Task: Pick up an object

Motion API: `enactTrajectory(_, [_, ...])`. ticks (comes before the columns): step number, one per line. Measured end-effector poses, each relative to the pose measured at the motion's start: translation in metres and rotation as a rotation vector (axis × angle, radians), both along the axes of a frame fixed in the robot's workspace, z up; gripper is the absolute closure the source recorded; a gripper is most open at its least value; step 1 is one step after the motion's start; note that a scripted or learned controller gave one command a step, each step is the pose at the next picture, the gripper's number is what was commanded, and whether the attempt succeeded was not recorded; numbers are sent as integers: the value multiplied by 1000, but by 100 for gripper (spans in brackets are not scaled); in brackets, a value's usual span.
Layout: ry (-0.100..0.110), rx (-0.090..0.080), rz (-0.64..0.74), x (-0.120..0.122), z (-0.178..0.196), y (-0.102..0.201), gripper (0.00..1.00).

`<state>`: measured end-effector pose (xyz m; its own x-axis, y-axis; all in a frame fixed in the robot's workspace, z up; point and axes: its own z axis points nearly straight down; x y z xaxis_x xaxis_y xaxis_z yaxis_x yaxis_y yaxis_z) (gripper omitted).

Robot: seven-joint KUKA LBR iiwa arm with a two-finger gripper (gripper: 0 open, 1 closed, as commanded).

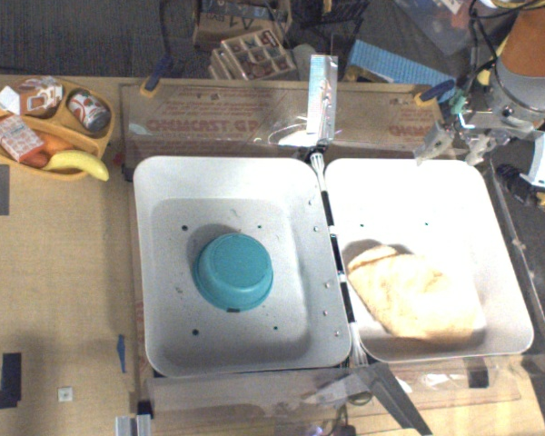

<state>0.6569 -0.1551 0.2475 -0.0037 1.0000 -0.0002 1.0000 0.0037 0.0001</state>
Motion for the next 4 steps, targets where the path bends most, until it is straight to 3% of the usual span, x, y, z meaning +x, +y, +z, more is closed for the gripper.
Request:
enactTrajectory(1, [2,1,-151,-45,-68,12,0])
enactTrajectory(2, [1,1,-34,-93,-150,45,0])
enactTrajectory(3, [2,1,-9,-127,-148,14,0])
enactTrajectory(4, [-5,0,118,-114,-159,37,0])
